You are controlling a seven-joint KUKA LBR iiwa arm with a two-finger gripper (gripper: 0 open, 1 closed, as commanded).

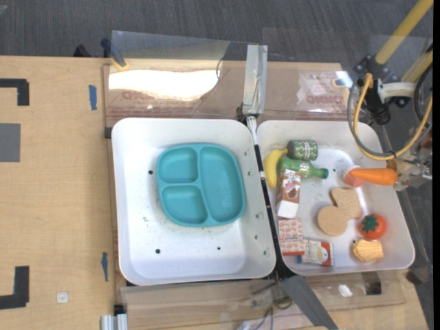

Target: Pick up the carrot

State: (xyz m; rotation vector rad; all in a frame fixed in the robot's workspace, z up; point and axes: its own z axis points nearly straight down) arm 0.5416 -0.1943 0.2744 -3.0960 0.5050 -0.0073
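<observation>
The orange carrot (371, 177) lies level at the right side of the right bin (323, 267), its tip pointing left and its thick end reaching out over the bin's right rim. My gripper (404, 174) comes in from the right edge of the view and meets that thick end. The fingers look closed on it, and the carrot seems raised off the bin floor. The rest of the arm is cut off by the frame edge.
Also in the right bin are a banana (273, 167), a green bottle (302, 170), a dark can (302, 149), small cartons (289, 194), two bread slices (340, 212), a tomato (371, 226) and a yellow item (367, 251). The left bin (130, 205) holds a teal divided plate (201, 183). Yellow cables (357, 126) hang at the upper right.
</observation>
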